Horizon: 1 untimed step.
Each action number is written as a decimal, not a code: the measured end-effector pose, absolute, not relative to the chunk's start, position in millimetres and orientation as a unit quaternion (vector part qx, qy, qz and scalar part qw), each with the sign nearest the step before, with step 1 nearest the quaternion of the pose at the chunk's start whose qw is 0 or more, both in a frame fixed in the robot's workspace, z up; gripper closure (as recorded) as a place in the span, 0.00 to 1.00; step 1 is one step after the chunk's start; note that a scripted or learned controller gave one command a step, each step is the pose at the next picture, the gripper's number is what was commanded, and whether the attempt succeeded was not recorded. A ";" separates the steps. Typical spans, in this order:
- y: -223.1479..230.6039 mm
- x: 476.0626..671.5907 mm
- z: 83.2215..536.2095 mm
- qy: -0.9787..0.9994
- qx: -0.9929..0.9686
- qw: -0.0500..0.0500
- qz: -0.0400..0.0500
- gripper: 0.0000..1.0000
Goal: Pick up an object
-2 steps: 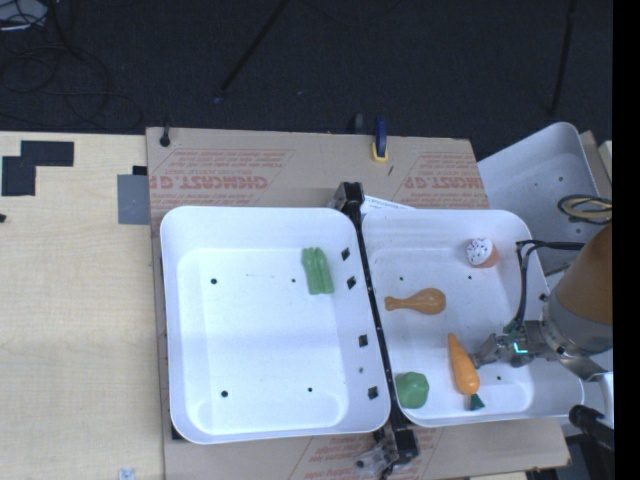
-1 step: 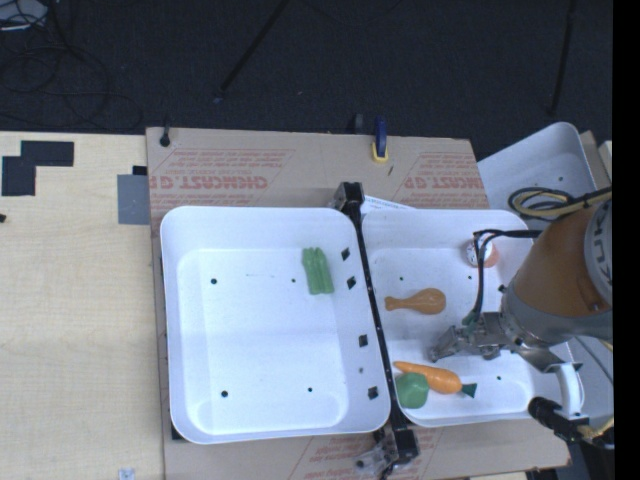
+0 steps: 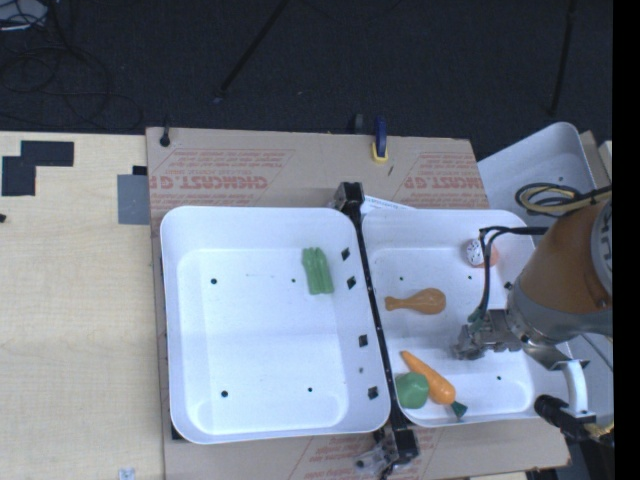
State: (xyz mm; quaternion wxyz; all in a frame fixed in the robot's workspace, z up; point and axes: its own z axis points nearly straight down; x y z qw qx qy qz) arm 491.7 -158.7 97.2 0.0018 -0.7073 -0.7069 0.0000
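gripper [image 3: 472, 340] sits low over the right bin [image 3: 510, 400], just right of the carrot [image 3: 428, 374]; whether it is parted or closed cannot be told, and nothing is seen held. nearest candidate is the carrot, orange and tapered, lying aslant and touching a green round piece [image 3: 411, 390]. judged light, stiff, smooth toy plastic; best taken across its thicker mid-body. drumstick [image 3: 418, 302] lies above the carrot, well apart, with open floor around. the bin's front wall is near the carrot's tip, limiting approach there.

The bean pods [image 3: 318, 270] lie in the left bin [image 3: 190, 368]; the carrot [image 3: 430, 376] in the right bin [image 3: 500, 403].
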 end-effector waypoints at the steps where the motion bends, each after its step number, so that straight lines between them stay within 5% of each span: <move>1: -140.0 473.8 216.7 -0.707 -0.707 0.004 0.003 1.00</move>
